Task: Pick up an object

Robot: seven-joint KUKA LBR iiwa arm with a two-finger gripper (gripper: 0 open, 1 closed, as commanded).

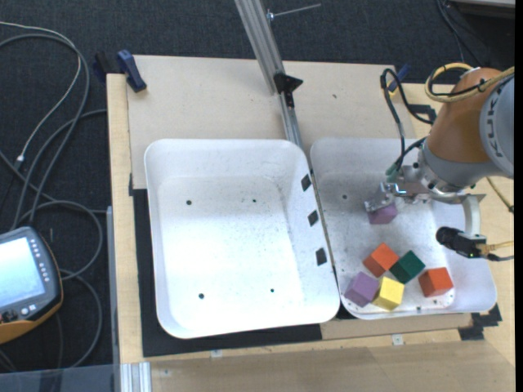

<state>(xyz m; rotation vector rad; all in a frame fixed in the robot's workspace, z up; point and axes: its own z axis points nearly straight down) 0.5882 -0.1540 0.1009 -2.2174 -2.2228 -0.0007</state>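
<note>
my claw [382,200] mid-right of frame, pinching purple block [382,212]. lower right: two orange blocks [380,260] [435,281], one green [408,265], one yellow [391,293], one more purple [362,287].

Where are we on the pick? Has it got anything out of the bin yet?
Done: the arm has reached into the right bin, and its tool sits right over a purple block. In hand: that block, at or just under the tool; whether it is gripped or lifted cannot be told. Left: a confirmed lift. Five other blocks lie clustered near the bin's front, among them the green block and the yellow block.
</note>
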